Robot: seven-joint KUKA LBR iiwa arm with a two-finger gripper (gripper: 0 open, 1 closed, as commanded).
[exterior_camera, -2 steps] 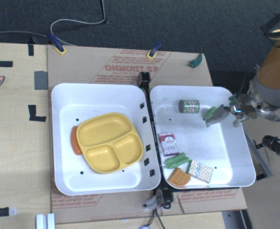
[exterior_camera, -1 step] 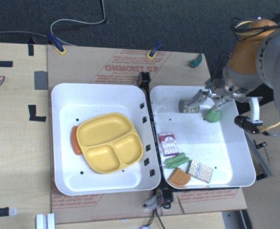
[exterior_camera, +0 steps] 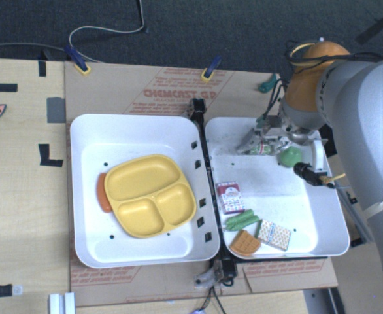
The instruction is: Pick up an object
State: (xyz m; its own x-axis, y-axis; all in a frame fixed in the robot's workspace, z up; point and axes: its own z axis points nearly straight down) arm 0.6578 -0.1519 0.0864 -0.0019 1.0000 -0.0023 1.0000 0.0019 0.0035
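Fingers [exterior_camera: 268, 142] of mine hover low at the far end of the right white bin [exterior_camera: 322, 241]; I cannot tell their state. Nearest lie a checkered packet [exterior_camera: 274, 235], green pod [exterior_camera: 242, 220], and maroon box [exterior_camera: 230, 197].

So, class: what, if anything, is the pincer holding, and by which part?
It cannot be told: the pincer sits over the right bin, its tips too unclear.
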